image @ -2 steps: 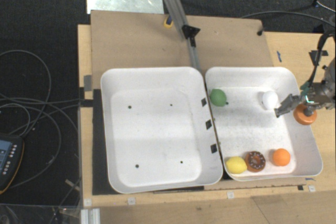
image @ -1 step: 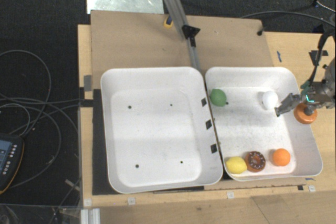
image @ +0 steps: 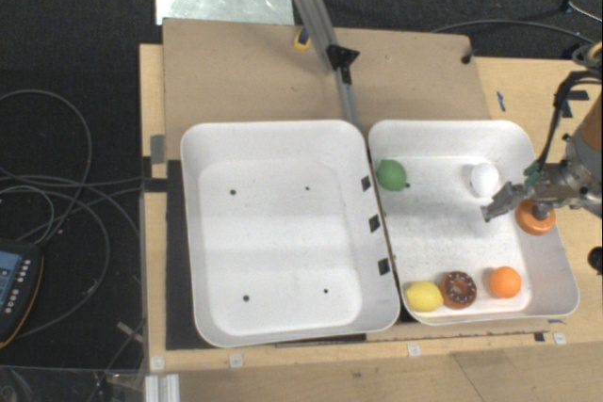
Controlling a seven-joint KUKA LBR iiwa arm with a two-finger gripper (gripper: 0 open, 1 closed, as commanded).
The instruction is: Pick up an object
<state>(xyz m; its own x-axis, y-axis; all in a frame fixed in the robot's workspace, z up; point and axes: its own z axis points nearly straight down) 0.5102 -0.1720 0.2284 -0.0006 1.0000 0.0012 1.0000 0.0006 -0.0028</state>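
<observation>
Two white bins side by side on the counter (image: 433,66). Left bin (image: 207,146) bare, right bin (image: 443,135) holds the objects. Arm comes in from the right edge, claw (image: 504,200) low over the right bin's right half; cannot tell if it is open or closed, nothing visibly between its tips.

White ball (image: 482,178) sits just left and far of the claw, close to it, contact unclear. Orange round piece (image: 536,218) just right of the claw tip, by the bin's right wall, partly under the wrist. Green ball (image: 391,174) at the bin's left wall, far half, well apart from the claw.

Near edge row, left to right: lemon (image: 424,297), long axis roughly left-right; chocolate donut (image: 459,289) lying flat, touching the lemon; orange (image: 505,281) slightly apart.

Balls and orange are round, no clear axis. Open floor in the middle of the right bin between green ball, white ball and the near row.
</observation>
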